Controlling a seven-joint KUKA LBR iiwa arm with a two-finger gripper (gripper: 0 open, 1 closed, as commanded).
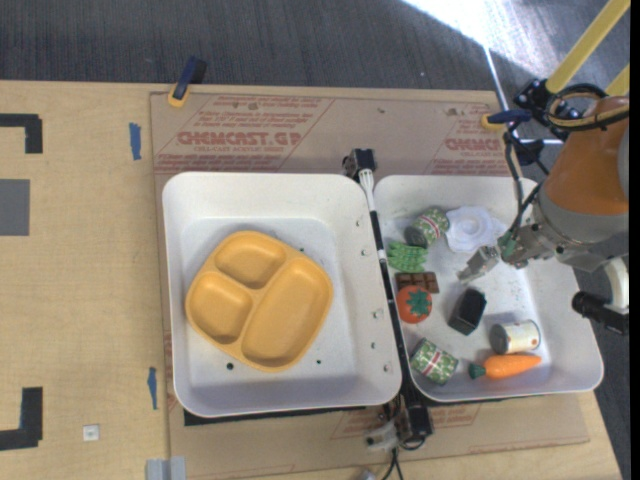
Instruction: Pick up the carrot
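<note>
2 white bins sit side by side on a big brown board [300, 118] with red writing that reads "CHEMCAST". The left bin [190, 298] has a yellow tray [260, 298] with 3 parts. The right bin [585, 353] has many small toys. The grey and orange arm [590, 183] is cut off at the right side. Its gripper [482, 263] hangs over the middle of the right bin with nothing in it; I cannot tell how its fingers stand. The carrot [508, 366] lies at the near edge of the right bin, just below a small white can [515, 338]. A black block [466, 309] is too dark to make out.
</note>
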